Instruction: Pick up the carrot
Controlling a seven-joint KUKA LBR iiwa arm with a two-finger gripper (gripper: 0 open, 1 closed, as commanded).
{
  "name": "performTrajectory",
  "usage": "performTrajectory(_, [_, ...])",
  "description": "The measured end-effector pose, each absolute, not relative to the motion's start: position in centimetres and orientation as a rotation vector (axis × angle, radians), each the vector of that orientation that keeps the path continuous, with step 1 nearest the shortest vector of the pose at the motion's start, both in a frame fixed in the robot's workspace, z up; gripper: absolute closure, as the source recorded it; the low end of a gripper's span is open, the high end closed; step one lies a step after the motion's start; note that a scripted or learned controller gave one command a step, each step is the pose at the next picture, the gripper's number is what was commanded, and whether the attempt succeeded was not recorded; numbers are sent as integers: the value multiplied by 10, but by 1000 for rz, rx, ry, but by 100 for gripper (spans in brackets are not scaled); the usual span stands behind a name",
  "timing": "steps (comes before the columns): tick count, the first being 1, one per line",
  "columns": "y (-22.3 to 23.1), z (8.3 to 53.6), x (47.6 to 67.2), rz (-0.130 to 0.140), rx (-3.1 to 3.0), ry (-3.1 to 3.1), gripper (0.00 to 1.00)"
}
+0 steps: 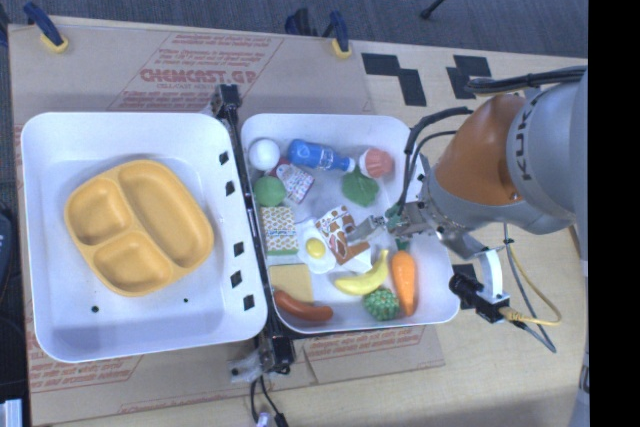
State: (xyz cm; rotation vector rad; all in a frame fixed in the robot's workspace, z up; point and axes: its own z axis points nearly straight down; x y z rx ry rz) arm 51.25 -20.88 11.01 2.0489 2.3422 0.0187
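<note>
Carrot (403, 280) lay in right bin's (437, 313) near-right corner, long axis near-far, beside banana (366, 279); pincer (385, 224) hovered just beyond its far end, finger state unclear.

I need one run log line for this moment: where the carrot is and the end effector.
carrot: lying in right bin, beside banana | end effector: above bin, near carrot | grasp: not seen
</note>
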Motion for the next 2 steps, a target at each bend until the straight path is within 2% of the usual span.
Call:
performTrajectory(1, [-212,109,503,12,1862,2495,0])
performTrajectory(2, [-207,121,505,24,1861,2512,100])
